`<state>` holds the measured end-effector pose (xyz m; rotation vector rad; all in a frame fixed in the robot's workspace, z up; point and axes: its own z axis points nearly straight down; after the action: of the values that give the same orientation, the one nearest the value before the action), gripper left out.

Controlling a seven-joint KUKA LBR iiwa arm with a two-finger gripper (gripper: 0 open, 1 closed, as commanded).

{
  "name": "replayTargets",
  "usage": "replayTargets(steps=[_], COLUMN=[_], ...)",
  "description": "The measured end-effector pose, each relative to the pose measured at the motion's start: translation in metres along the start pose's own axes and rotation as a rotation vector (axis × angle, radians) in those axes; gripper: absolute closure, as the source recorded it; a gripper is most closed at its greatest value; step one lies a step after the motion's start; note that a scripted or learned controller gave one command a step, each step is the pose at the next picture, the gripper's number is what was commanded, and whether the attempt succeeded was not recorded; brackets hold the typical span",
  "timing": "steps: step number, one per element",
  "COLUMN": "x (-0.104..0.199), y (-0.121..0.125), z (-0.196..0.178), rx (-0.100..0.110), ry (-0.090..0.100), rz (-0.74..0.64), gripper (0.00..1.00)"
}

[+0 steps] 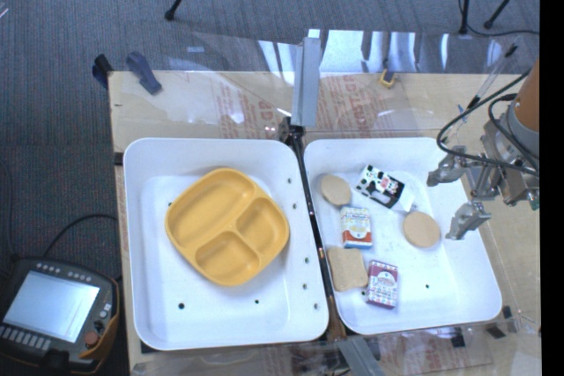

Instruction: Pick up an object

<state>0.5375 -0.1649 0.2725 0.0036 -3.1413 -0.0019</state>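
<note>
The right bin (454, 286) holds several small items: a tan oval piece (335, 189), a black-and-white patterned carton (381, 186), an orange-and-white box (356, 227), a round tan disc (422, 230), a tan toast-like slab (347, 269) and a red box (382, 283). My gripper (451, 198) hangs over the right side of this bin, just right of the round disc. It is open, one finger (441, 175) pointing up-left and the other (463, 221) lower, with nothing between them.
A yellow divided plate (227, 226) lies in the left bin (150, 180). A grey upright post (306, 84) stands behind the seam between the bins. A teach pendant (55, 308) sits on the floor at the lower left. Cables (467, 114) loop above the wrist.
</note>
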Motion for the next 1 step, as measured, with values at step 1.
replayTargets(steps=[1], x=[-0.0048], y=[0.0671], z=[0.1743], rx=[0.000], ry=[-0.003], rz=[0.042], gripper=[0.00])
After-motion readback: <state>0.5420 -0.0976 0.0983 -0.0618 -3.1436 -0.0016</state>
